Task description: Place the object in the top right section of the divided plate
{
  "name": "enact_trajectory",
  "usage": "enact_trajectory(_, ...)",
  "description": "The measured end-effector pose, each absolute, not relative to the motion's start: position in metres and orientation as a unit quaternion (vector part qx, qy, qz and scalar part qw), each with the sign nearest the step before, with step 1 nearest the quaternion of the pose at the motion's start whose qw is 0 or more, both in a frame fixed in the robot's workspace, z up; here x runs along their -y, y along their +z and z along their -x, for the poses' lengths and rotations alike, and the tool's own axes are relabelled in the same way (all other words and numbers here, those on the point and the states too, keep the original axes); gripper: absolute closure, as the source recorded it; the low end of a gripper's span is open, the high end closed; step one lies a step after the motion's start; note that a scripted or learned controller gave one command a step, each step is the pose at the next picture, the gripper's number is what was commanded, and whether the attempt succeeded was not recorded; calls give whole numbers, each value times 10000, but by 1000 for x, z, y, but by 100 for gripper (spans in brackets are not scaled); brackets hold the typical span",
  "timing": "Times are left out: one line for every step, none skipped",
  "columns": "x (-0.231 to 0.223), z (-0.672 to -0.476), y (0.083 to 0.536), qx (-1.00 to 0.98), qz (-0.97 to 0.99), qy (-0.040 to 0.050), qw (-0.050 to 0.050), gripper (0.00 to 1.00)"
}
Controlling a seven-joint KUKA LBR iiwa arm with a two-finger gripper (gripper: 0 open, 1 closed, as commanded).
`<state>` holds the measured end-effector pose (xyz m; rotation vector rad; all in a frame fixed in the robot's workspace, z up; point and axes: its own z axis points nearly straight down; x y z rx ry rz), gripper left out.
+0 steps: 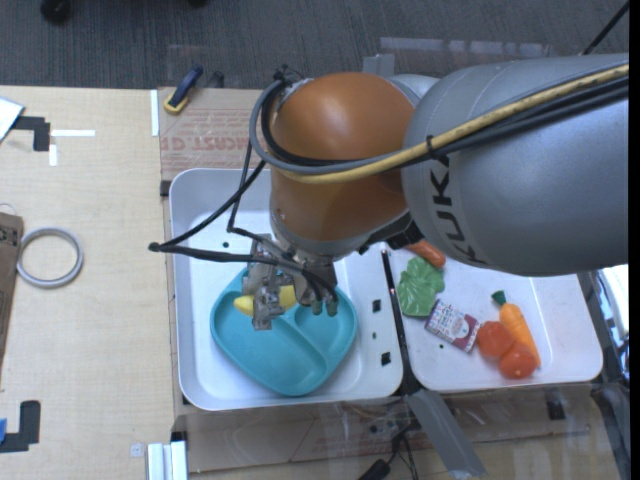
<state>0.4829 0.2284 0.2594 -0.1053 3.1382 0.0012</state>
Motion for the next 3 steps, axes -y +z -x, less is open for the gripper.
enact_trajectory(-228,-506,137,-9685,2488,3,-3,100)
enact_trajectory(-228,-508,147,-9694,2456,14,6,100)
enact_trajectory(-227,-495,99,-9352,3542,-14,60,100)
